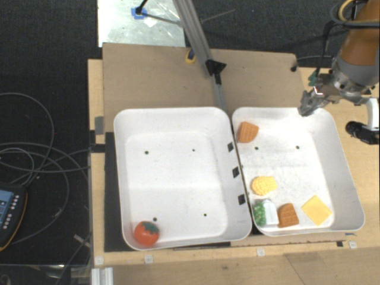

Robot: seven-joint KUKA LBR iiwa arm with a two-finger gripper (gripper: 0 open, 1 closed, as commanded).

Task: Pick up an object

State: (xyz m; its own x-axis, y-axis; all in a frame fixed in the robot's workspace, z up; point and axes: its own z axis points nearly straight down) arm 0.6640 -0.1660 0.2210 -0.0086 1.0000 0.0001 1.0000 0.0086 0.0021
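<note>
From my remote seat I see the pincer (307, 107) hanging over the far right corner of the right bin (338, 153), its tip just above the rim, and I cannot tell from this slanted view how it is set; nothing shows in its tip. The grey arm with its orange band (360, 46) rises away from it toward the right edge. Every candidate for picking lies apart from the pincer. Nearest is an orange wedge-shaped toy (247, 132), off to the pincer's left against the near-left wall of the same bin. Farther down from the pincer, toward the front of that bin, sits a yellow ridged toy (263, 186), and beyond it, along the front wall, a green and white item (262, 212), a brown waffle-like piece (288, 215) touching or just beside it, and a yellow slab (316, 210) a little to their right. The left bin (172, 159) lies well to the pincer's left; a red tomato-like toy (146, 233) rests in its front left corner, the farthest thing from the pincer. Both bins sit on the brown bench (255, 76).
</note>
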